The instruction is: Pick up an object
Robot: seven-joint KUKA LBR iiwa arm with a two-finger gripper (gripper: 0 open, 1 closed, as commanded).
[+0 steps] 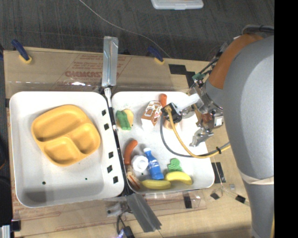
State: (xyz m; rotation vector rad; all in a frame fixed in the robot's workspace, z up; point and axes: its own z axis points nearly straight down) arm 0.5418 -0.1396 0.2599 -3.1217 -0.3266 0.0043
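The end effector point(201, 135) hangs over the right bin point(205, 179), near its far-right wall; whether it is apart or together I cannot tell. Red print runs across the brown sheet point(56, 62) covering the surface, too faint to read. The small orange-and-white carton point(151, 113), to the view's left of the end effector, carries markings I can't make out. Down-left of the end effector lie a blue bottle point(152, 165), two bananas point(157, 184) and a green toy point(173, 163). Well to the left, a yellow divided tray point(65, 135) fills the left bin point(18, 186). Blue clamps point(22, 50) pin the sheet; dark carpet point(56, 23) lies beyond. A yellow cable point(179, 139) loops beneath the end effector. A white object point(177, 3) is cut off at the top.
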